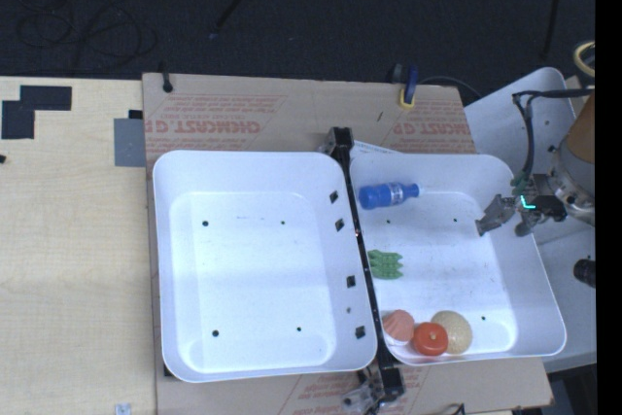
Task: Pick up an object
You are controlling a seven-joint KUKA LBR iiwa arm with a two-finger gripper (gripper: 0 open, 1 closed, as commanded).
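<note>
The right bin [525, 306] holds a blue bottle [389, 195] lying on its side near the far left corner. A small green object [385, 264] lies by the left wall. At the near edge a pink piece [397, 326], a red round piece [431, 338] and a beige round piece [453, 329] sit close together. My gripper [509, 219] hovers over the bin's right side, well apart from all of these. Its fingers [489, 217] stand open, and nothing is between them.
The left bin [160, 267] lies beside the right one, with a black clamp strip [355, 248] along the shared wall. Both bins rest on a cardboard sheet [262, 117]. Cables [530, 126] hang near the arm at the right.
</note>
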